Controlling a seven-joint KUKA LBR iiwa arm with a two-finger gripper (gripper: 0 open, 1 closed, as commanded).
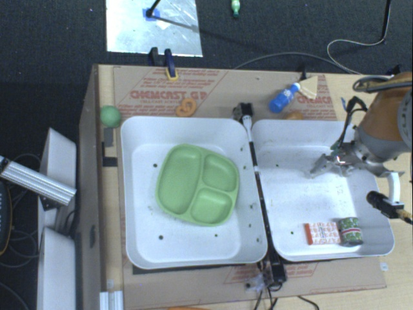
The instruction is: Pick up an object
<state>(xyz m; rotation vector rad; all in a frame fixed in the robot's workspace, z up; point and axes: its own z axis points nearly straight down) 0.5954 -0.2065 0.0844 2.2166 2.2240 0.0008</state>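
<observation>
Flat brown cardboard sheet [213, 86] under the white bins: red print reads "CHEMCAST GP", repeated in smaller lines too faint to read. Small red-and-white packet [321, 233]: print illegible.

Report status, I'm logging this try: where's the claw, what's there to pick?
Claw over right bin, nothing seen in it. Red-white packet and small green can at bin's near edge. Green divided plate in left bin.

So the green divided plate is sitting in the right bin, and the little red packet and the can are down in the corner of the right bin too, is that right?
Not quite. The green plate lies in the left bin, not the right one. The red packet and the can are indeed in the right bin's near corner, as the camera view shows.
</observation>
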